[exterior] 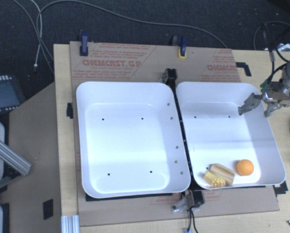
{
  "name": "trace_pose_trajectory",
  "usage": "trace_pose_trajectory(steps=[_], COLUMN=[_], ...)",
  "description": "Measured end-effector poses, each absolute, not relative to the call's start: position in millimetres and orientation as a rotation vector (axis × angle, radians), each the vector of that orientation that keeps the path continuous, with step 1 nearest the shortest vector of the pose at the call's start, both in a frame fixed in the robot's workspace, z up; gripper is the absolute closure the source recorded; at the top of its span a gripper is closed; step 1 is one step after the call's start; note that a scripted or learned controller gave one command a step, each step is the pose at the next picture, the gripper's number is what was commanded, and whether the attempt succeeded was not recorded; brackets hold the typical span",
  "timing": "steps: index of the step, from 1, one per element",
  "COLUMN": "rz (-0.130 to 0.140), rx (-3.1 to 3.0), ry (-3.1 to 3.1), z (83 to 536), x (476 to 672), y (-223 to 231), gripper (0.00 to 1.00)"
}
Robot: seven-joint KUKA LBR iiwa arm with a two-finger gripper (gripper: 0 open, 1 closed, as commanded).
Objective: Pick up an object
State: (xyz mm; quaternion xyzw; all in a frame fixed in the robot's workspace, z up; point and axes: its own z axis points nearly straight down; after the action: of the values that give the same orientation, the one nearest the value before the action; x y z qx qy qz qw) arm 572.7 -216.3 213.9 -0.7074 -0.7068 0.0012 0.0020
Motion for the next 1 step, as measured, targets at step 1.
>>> trace_pose_trajectory(steps=[1], rz=[-0.001], rx=[-2.222], ry=[-2.222], z=[216.5], x=[573.9], y=[-216.2], gripper=[0.00])
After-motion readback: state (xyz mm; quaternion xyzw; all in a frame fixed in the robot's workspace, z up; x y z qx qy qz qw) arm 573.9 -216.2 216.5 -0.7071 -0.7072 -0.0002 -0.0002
